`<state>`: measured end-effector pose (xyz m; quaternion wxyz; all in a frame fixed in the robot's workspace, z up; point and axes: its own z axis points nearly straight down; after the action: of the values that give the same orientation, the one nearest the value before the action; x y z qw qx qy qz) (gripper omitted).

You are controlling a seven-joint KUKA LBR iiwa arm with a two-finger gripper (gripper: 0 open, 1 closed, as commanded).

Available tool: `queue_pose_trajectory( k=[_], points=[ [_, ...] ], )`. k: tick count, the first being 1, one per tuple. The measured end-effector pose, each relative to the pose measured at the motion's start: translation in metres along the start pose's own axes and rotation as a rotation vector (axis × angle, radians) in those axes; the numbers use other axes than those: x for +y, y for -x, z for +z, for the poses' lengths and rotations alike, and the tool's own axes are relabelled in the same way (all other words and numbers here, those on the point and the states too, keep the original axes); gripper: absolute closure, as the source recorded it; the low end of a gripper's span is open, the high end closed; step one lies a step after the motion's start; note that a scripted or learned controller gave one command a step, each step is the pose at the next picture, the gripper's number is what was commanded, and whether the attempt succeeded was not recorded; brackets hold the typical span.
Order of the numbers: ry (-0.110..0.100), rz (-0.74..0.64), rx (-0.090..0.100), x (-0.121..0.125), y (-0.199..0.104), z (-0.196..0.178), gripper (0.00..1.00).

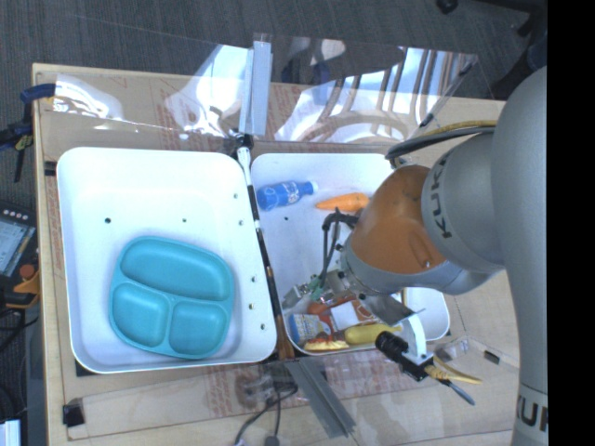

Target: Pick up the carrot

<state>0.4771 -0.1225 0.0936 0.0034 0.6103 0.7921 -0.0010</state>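
The carrot [340, 201] lies in the right bin [279, 170] near its back wall, just right of a small blue bottle [284, 194]. Its right end is hidden behind the arm's orange band. My gripper [317, 297] hangs low over the front part of the same bin, well in front of the carrot and apart from it. It sits among the clutter at the front, and the wrist covers much of it. I see nothing of the carrot at the gripper.
At the right bin's front lie a yellow banana-like item [370, 333], a printed packet [310, 327] and a sausage-like piece [324, 346]. A blue divided plate [173, 295] rests in the left bin [93, 184]. The arm covers the right bin's right half.
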Motion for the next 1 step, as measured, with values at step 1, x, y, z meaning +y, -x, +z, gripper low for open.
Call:
queue_pose_trajectory(
  k=[1],
  points=[
    [0.002,-0.180,-0.005,0.0982,0.0205,-0.0003,0.00]
  ],
)
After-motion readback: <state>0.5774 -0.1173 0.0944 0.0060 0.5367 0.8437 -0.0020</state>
